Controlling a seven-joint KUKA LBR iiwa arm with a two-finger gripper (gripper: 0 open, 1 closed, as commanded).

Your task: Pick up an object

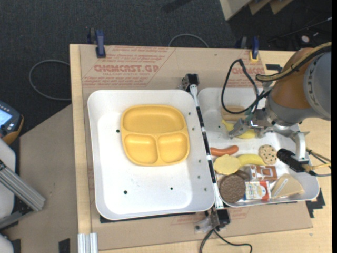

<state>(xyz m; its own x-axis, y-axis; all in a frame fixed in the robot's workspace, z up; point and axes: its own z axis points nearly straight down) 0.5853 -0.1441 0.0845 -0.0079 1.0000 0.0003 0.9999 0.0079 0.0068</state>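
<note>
Now the reach is being made: the gripper (243, 129) is lowered into the right bin (210, 96), near its far edge, right over a yellow piece (245, 135). Whether the piece is gripped, or how wide the tool is parted, cannot be told. A firm closure and a straight lift are judged to be needed next. The arm (297, 91) is bent in from the right, wrist angled downward.

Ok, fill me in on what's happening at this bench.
A grey and orange robot arm reaches into the right bin, which is crowded with toy food. Its gripper is down at a yellow piece near the bin's back; whether it has a hold is unclear. A sausage, a chocolate-chip cookie and a brown patty lie nearer the front. The left bin holds a yellow divided plate.
</note>
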